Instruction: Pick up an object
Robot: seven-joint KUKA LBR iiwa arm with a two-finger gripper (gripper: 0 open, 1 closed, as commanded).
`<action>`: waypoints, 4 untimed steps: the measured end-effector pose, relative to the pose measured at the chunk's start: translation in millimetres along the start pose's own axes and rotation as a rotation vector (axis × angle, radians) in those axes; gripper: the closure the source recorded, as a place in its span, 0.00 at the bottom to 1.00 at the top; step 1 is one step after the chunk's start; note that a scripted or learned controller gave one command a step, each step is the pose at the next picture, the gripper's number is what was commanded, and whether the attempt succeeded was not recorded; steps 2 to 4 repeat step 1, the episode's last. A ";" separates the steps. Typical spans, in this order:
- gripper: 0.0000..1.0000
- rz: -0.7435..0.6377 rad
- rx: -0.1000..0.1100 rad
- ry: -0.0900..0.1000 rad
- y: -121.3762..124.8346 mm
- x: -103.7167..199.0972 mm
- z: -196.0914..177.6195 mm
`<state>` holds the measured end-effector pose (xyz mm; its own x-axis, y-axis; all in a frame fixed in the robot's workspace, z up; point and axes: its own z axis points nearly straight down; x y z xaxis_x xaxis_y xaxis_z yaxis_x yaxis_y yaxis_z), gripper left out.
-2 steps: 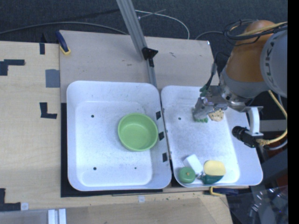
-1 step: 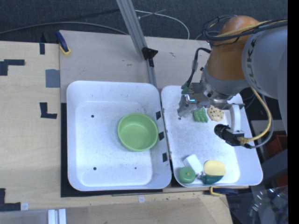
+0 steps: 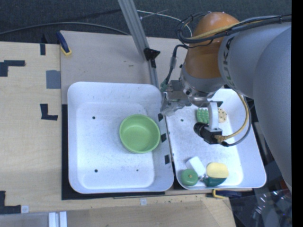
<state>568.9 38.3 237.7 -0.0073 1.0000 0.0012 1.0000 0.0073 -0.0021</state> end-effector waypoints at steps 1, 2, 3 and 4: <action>1.00 0.000 0.000 0.000 -1.3 46.6 -1.6; 1.00 0.000 0.000 0.000 -1.3 46.6 -1.6; 1.00 0.000 0.000 0.000 -1.3 46.6 -1.6; 1.00 0.000 0.000 0.000 -1.3 46.6 -1.6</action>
